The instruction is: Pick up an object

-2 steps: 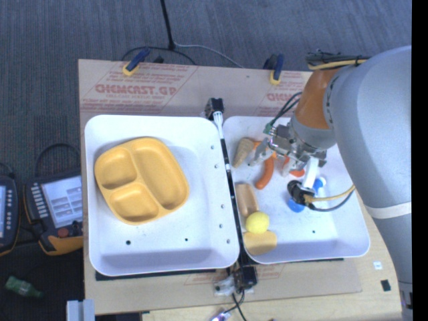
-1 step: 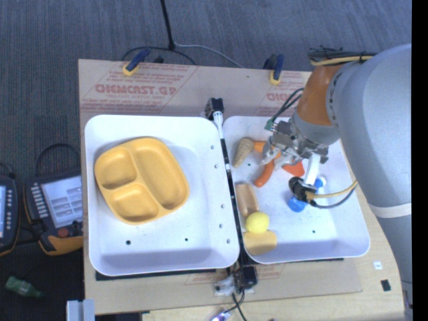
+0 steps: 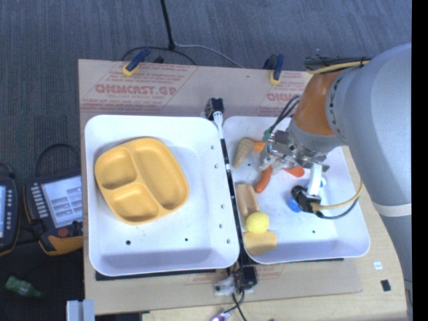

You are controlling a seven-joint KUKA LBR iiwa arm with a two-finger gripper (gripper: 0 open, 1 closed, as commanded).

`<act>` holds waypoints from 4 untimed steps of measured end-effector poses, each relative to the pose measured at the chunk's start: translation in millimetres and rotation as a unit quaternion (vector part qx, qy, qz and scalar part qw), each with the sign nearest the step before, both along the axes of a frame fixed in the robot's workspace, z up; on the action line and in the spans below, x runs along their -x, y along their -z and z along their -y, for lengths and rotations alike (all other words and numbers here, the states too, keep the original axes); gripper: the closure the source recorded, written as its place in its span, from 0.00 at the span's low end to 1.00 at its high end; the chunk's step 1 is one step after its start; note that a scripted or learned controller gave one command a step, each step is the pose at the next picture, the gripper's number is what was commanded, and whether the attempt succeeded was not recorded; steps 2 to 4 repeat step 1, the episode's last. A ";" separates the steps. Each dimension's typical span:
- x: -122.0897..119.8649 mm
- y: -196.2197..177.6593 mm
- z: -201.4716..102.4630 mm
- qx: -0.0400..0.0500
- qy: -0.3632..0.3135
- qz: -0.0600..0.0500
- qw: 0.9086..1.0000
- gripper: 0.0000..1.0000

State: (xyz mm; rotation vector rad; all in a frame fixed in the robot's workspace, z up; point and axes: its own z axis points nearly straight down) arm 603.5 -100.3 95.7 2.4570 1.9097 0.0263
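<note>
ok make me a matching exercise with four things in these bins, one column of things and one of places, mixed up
Things:
1. yellow divided plate
2. yellow ball
3. orange carrot
4. blue thing

Places:
A. under the gripper, near the middle of the right bin
B. alone in the left bin
C. right bin, near its front left corner, next to a tan block
D. right bin, partly hidden beside the black cable end

Pairs: 1-B, 2-C, 3-A, 4-D
</note>
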 end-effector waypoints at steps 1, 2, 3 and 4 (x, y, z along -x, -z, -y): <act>-4.4 -165.2 -35.9 -0.007 0.091 -0.014 0.996 1.00; -4.4 -165.2 -35.9 -0.007 0.091 -0.014 0.996 1.00; -4.4 -165.2 -35.9 -0.007 0.091 -0.014 0.996 1.00; -4.4 -165.2 -35.9 -0.007 0.091 -0.014 0.996 1.00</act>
